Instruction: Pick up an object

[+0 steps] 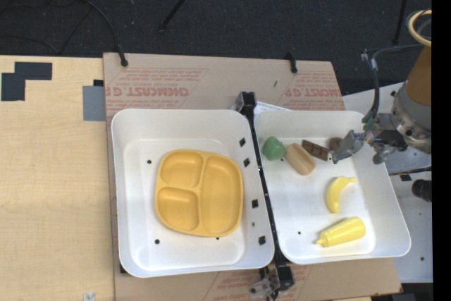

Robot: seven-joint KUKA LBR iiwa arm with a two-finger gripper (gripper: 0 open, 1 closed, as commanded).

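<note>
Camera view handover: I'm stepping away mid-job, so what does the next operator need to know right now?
Gripper: low over the right bin's far right side, nothing seen held; open or shut cannot be told.
Right bin: green piece, tan cylinder and brown block near the far edge, yellow banana mid-bin, yellow bottle nearest the camera.
Left bin: yellow divided plate.
Done: no pick yet.
Left: grasp and lift one object; the brown block lies closest to the gripper.
</note>
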